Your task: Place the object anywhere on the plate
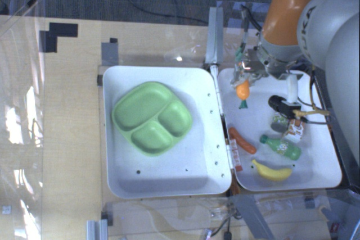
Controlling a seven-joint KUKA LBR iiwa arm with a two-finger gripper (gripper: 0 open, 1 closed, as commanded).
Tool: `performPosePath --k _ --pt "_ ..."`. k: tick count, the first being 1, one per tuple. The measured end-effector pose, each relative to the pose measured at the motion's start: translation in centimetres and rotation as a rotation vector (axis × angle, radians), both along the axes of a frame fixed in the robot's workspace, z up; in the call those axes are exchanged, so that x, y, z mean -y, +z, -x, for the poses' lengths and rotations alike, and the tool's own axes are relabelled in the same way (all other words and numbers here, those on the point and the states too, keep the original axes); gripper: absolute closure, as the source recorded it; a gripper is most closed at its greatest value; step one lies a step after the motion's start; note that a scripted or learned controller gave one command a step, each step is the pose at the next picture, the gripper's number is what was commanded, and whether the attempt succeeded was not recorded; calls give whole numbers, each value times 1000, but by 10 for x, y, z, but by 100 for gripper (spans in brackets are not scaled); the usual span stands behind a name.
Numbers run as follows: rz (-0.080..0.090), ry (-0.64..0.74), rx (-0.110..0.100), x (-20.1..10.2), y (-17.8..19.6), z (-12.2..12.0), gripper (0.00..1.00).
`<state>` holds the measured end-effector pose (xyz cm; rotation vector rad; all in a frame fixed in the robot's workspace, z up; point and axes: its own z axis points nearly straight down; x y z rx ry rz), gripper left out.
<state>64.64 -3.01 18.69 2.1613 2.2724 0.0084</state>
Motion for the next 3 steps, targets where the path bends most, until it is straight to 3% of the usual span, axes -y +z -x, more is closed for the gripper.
performPosePath --k 1,2,3 --pt "-2 -127 -4 -57 3 39 100" --pt "-2 -95 -3 -121 13 39 100" --pt "-2 -116 -6 -179 -37 11 100"
